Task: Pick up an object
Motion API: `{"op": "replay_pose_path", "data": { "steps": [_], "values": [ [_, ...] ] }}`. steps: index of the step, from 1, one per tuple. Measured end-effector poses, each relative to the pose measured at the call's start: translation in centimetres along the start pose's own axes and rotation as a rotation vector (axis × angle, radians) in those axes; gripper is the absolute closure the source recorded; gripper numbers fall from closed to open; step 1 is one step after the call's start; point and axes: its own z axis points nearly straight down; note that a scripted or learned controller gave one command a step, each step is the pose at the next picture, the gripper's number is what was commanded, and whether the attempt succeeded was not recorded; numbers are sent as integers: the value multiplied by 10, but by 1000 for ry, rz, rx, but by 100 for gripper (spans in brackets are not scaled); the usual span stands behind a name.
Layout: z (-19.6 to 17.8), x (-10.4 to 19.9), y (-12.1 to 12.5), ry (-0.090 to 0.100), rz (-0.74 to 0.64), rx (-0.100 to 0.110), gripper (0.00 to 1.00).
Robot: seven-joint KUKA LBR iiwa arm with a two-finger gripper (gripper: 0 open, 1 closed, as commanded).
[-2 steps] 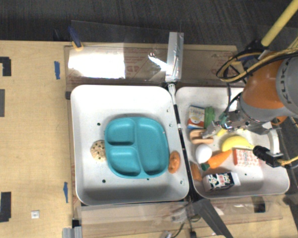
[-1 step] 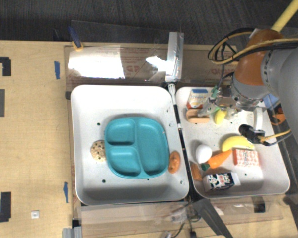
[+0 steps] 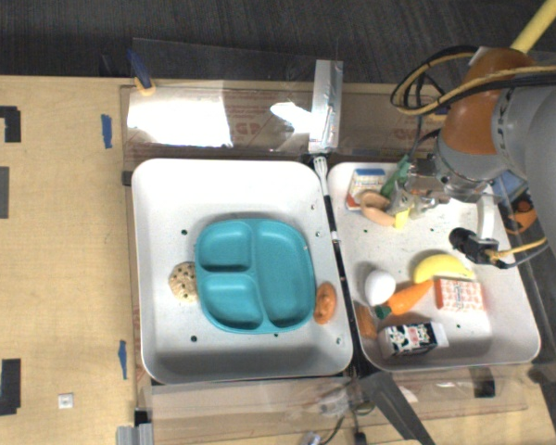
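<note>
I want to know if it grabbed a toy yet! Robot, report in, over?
Pincer low at right bin's far left corner, grip state unclear. Nearest: small carton and pink piece. Nothing seen lifted. Carrot, egg, banana lie nearer.

The grey arm (image 3: 528, 128) reaches in from the right, its orange band (image 3: 473, 119) just behind the lowered gripper (image 3: 410, 195), which points left.

A tan bench (image 3: 46, 276) bears two white bins (image 3: 157, 248) side by side.
</note>
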Motion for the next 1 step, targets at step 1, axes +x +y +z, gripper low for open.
{"op": "replay_pose_path", "data": {
  "steps": [1],
  "values": [
    [-85, 90, 13, 5, -153, 1, 100]
  ]
}}
